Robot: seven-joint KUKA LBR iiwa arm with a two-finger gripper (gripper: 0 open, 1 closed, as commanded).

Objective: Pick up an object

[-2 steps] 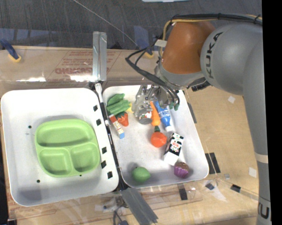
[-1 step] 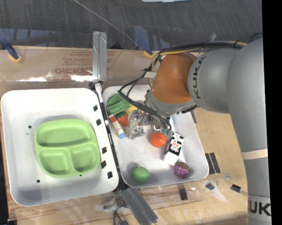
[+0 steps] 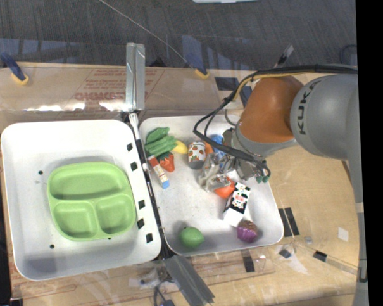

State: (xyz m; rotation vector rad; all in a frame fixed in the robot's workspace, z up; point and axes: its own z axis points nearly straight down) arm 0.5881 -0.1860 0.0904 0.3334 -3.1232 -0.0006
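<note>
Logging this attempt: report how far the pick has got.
Done: the arm has reached down into the right bin, with the gripper low among the toys near an orange piece. In hand: nothing visibly gripped. Left: grasping and lifting; the green ball and purple toy lie untouched.

The grey arm (image 3: 323, 115) bears dark letters on its casing near the wrist; "KU" can be made out, the rest curving out of sight. Red mirrored print on the clear sheet (image 3: 100, 86) behind the bins is too faint to read.
</note>
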